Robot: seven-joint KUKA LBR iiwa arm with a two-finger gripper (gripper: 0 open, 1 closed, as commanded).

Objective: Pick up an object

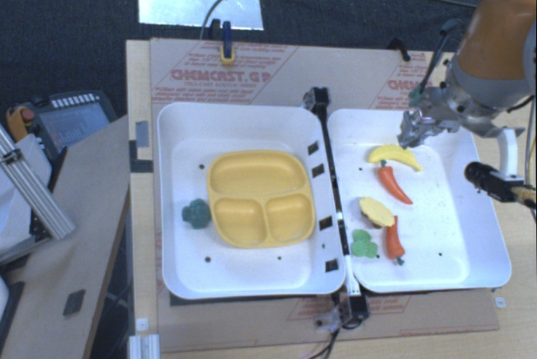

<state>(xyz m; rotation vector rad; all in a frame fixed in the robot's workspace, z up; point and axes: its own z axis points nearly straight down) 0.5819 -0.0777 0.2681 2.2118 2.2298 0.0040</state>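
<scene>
The right bin holds a yellow banana, an orange-red carrot, a yellow and tan food piece, a second red carrot and a green broccoli piece. My gripper hangs over the bin's far part, just above and right of the banana, with nothing visibly between its fingers. The arm's orange band rises at the upper right.
The left bin carries a yellow divided tray and a green broccoli beside it. A black divider with clips runs between the bins. A black part of the arm juts over the right bin's right rim.
</scene>
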